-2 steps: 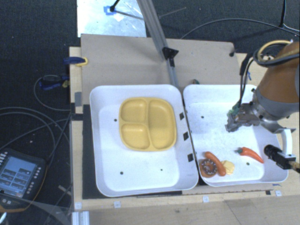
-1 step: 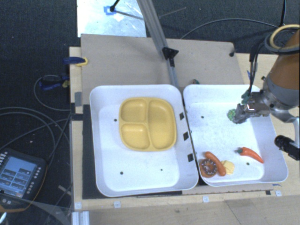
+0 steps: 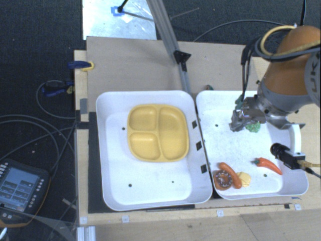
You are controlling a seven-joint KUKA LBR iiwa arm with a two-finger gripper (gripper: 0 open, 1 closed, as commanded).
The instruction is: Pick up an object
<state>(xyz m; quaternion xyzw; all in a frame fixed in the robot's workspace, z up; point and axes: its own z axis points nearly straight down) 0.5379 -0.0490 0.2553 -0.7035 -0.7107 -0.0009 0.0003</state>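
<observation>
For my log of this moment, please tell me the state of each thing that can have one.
Gripper: low over the right bin, beside a green item.
Yellow plate: upright in the left bin, nothing in its compartments.
Sausage, donut, orange pepper: lying on the right bin's floor.

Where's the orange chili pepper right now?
The chili pepper lies in the right bin, near its lower right corner, right of the sausage and the donut.

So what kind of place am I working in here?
Likely a robotics lab test bench: two white bins, toy food such as a carrot and donut, and a teach pendant on the floor.
</observation>
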